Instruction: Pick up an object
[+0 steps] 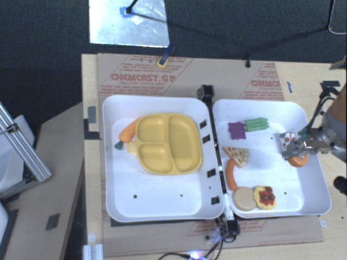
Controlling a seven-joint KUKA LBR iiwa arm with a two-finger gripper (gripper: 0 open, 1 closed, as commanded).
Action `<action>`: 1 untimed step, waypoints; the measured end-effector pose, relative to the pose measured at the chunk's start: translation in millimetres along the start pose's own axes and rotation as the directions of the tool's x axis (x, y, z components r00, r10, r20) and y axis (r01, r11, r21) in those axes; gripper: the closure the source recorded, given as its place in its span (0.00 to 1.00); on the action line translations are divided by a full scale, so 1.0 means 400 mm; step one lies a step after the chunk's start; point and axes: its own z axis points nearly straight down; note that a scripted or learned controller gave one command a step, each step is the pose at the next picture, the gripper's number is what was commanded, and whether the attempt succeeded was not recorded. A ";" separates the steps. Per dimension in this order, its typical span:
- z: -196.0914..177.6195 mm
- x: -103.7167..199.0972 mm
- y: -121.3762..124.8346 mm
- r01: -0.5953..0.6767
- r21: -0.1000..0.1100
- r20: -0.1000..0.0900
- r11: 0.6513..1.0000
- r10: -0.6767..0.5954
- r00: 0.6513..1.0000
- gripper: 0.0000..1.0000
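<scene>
My gripper (289,143) hangs low over the right side of the right bin (271,110), with the arm reaching in from the right edge. An orange rounded piece (299,160) lies just below and right of the gripper head, partly covered by it. I cannot make out whether the two touch. Also in this bin are a purple piece (237,129), a green ridged piece (257,124), a pizza slice (237,155), an orange sausage (231,175), a tan round bun (244,199) and a red and yellow piece (265,197).
The left bin (157,202) holds a yellow divided plate (165,143) with a carrot (127,130) against its left rim. A black divider with clips (213,145) runs between the bins. A metal frame (21,150) stands off the bench to the left.
</scene>
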 end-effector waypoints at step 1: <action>-0.025 0.119 0.022 0.005 0.003 -0.003 1.000 -0.005 1.000 1.00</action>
